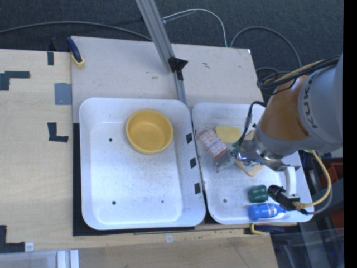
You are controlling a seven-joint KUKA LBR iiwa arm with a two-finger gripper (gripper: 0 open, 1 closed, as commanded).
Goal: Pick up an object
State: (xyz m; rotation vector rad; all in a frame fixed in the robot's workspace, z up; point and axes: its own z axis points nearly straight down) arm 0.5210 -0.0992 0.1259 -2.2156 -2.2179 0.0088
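- Pale wooden bench (33,166) is seen at the left, marked with several dark tape pieces, and a lighter board (128,66) lies under the far edges of 2 white bins.
- At the board's far left corner a small blue and yellow clamp (75,52) is set.
- A grey metal rail (156,29) runs down at a slant from the top edge and ends at a black bracket between the 2 bins.
- The left bin (100,205) carries 1 yellow bowl (149,130), standing upright in its far half, apart from the walls.
- The right bin (223,208) holds a cluster of things: a red and white patterned box (212,142) lies near its left wall, with a yellow rounded piece (227,133) just beside it on the far side.
- The gripper (237,156) is seen low in the right bin, just right of the patterned box; whether the claw is wide, narrow or clamped on anything cannot be told, as the wrist covers it.
- A pale yellow piece (252,169) shows partly under the wrist.
- Near the bin's front right corner a dark green object (257,193) lies, and a blue bottle-like object (262,211) lies just in front of it, along the front wall.
- The grey arm with its orange band (281,119) enters from the right, with cables looped around it.
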